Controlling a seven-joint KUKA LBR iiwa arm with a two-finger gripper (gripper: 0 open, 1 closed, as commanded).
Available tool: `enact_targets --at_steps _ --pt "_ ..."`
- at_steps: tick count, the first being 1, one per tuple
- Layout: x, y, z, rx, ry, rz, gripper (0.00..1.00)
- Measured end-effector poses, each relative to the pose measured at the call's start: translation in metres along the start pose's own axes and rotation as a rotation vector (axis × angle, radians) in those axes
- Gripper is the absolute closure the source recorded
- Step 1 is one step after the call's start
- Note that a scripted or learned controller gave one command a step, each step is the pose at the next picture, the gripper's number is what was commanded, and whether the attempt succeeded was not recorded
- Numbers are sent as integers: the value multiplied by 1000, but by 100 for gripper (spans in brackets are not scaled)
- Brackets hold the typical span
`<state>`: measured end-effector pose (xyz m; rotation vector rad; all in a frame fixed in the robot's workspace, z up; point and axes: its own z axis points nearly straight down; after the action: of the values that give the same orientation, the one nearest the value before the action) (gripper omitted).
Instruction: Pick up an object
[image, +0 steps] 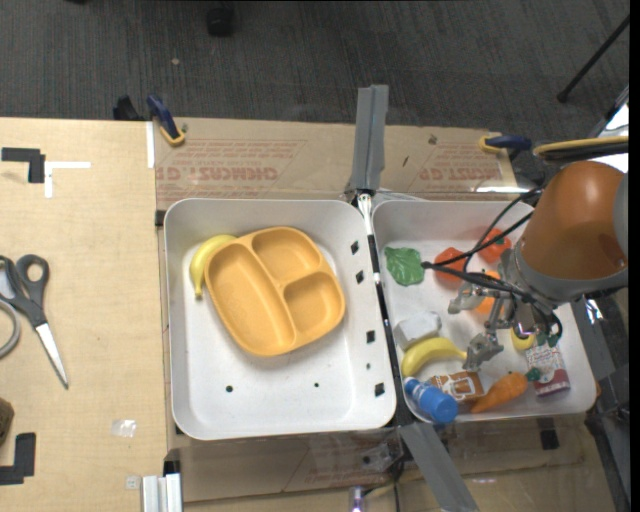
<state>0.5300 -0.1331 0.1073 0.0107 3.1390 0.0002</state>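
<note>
Metal parts of the gripper (497, 330) hung low inside the right bin (480, 212), but cables and the wrist hid the tips, so whether it held anything could not be told. Just to its left lay a small banana (431, 352); directly below it sat a carrot (499, 392) and a small carton (458, 384), with a blue bottle (431, 400) beyond. No object appeared lifted, so by this view the pick was judged not yet done.
</note>
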Motion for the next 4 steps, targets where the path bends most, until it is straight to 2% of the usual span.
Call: enact_targets --at_steps 1,2,3,4 --pt "-57 20 18 0 3 60 0" --pt "-58 20 11 1 2 58 100" --pt "-58 21 11 0 2 58 0" --pt "-59 21 4 1 2 56 100"
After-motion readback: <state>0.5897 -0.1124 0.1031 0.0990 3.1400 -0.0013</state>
